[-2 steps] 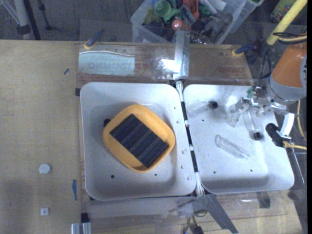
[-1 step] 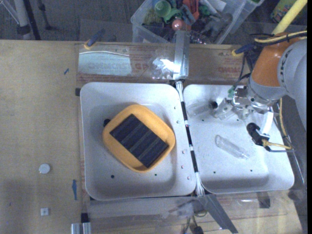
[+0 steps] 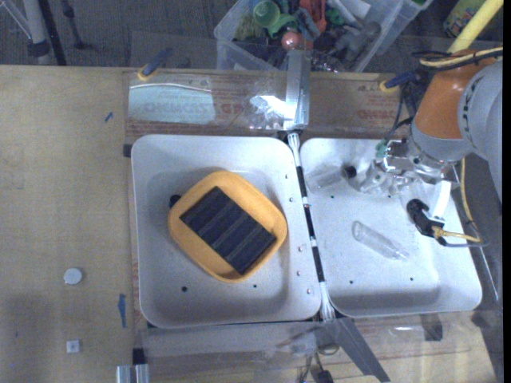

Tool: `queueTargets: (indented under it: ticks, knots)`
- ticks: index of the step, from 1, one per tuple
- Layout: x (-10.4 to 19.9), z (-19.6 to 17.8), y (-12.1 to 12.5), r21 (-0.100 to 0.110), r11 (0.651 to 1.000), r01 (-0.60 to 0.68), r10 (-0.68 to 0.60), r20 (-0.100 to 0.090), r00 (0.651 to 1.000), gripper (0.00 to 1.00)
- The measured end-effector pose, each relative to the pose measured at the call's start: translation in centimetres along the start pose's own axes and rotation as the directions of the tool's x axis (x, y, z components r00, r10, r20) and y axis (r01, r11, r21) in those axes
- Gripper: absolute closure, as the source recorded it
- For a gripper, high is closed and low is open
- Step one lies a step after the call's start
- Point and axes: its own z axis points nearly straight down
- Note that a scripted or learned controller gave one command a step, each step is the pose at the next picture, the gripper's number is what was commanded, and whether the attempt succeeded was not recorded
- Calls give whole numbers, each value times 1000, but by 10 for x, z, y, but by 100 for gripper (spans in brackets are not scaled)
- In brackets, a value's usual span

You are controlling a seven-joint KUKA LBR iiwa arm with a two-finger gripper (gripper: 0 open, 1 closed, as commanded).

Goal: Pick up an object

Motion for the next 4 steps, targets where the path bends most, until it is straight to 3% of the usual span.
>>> queueTargets:
  ticks: [1, 2, 3, 4]
  knots:
    - [86, -123, 20, 1, 1000, -12, 12, 0, 1000, 100]
    - [65, -95, 24, 6, 989, -146, 146, 0, 989, 100]
    - [66, -105, 25, 4, 990, -143, 143, 2, 990, 100]
    - [48, -105, 26, 0, 963, -271, 271, 1, 963, 100]
